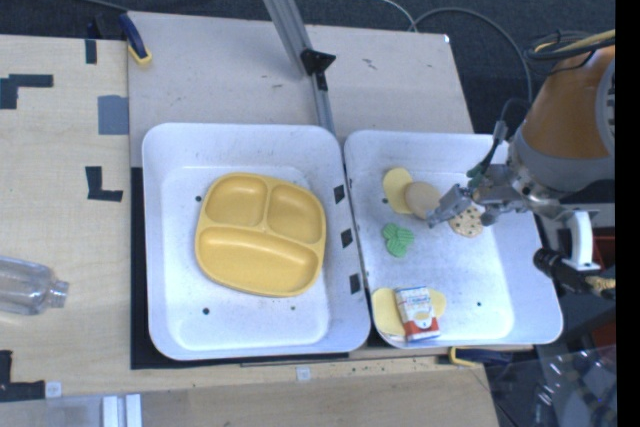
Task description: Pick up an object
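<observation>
Objects for picking are lying in the right bin (520, 310), and the gripper (447, 208) is reaching low into its upper half from the right. Whether anything sits between its jaws, or how far they are parted, I cannot tell. Its tip is hanging just beside a tan rounded piece (420, 197) that overlaps a pale yellow piece (397, 182), with a speckled cookie-like piece (466, 225) lying close under the wrist. A green toy (398, 239) is sitting a little below the tip, and a small carton (417, 311) is resting on a yellow disc (384, 304) near the front wall. The left bin (165, 245) is carrying a yellow divided plate (262, 233). I judge the approach step to be under way; the next move calls for settling squarely over one piece and closing firmly.
</observation>
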`<act>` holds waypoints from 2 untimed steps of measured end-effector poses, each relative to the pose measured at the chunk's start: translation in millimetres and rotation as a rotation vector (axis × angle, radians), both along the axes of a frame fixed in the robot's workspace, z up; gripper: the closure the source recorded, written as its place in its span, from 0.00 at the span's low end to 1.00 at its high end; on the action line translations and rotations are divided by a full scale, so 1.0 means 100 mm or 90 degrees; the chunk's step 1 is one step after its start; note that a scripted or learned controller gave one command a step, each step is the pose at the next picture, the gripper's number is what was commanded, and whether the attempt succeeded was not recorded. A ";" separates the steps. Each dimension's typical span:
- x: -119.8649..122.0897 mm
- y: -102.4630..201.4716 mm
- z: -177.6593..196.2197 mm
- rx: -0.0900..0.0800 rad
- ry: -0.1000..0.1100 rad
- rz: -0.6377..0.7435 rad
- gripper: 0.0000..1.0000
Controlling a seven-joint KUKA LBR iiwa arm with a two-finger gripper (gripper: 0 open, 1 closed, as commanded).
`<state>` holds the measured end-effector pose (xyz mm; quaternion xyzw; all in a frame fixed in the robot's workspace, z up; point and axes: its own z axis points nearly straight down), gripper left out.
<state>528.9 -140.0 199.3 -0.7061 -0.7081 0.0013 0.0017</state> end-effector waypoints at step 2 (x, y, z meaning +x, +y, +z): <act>-0.07 0.46 -0.18 0.001 0.000 0.001 1.00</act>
